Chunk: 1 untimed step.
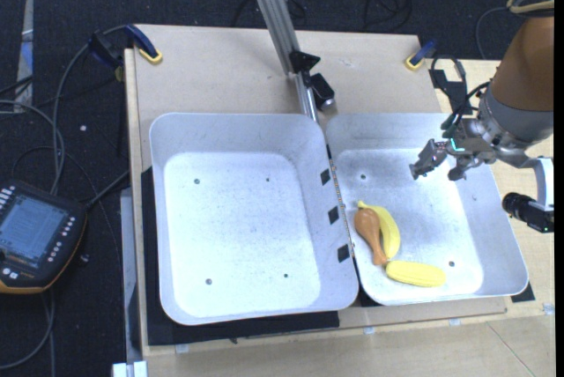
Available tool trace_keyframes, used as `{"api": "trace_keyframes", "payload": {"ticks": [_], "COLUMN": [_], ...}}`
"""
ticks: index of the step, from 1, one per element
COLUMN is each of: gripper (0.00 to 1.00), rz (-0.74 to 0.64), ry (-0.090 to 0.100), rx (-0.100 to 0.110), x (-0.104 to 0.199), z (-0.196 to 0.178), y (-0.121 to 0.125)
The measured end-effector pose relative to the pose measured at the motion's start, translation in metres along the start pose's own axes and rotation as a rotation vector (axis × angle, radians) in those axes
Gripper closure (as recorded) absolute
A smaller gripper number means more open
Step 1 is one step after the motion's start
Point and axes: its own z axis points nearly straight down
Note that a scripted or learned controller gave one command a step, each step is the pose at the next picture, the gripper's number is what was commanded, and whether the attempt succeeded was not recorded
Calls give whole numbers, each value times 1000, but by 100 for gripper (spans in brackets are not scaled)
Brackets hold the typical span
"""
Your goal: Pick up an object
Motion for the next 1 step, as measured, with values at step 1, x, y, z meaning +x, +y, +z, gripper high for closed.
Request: {"api": "trace_keyframes", "payload": {"ticks": [1], "gripper": [0], "rz": [0], "ry": [0], "rx": [0], "x": [0], "z": [0], "y": [0]}}
